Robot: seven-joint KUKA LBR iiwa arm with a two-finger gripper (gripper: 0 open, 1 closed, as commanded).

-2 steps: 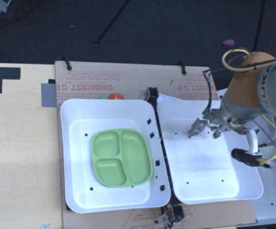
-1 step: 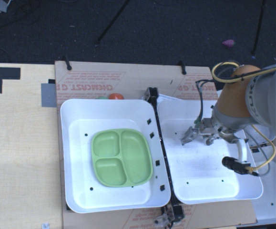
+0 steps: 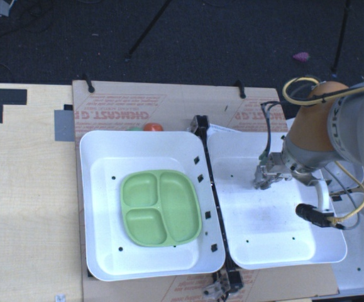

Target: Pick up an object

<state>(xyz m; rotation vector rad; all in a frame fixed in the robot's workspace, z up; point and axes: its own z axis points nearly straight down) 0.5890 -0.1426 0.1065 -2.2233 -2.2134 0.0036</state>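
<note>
A light green divided plate (image 3: 161,207) with three compartments lies flat in the left white bin (image 3: 100,168). My gripper (image 3: 264,178) hangs low over the right white bin (image 3: 276,250), near its upper middle, well to the right of the plate. The grey arm with its orange band (image 3: 314,128) comes in from the right above it. No object shows between the fingers from this angle.
A small red-orange object (image 3: 153,128) lies just behind the left bin's far rim, on the cardboard (image 3: 169,106). A black divider (image 3: 210,194) runs between the two bins. Cables and a black part (image 3: 317,215) hang beside the arm over the right bin's right side.
</note>
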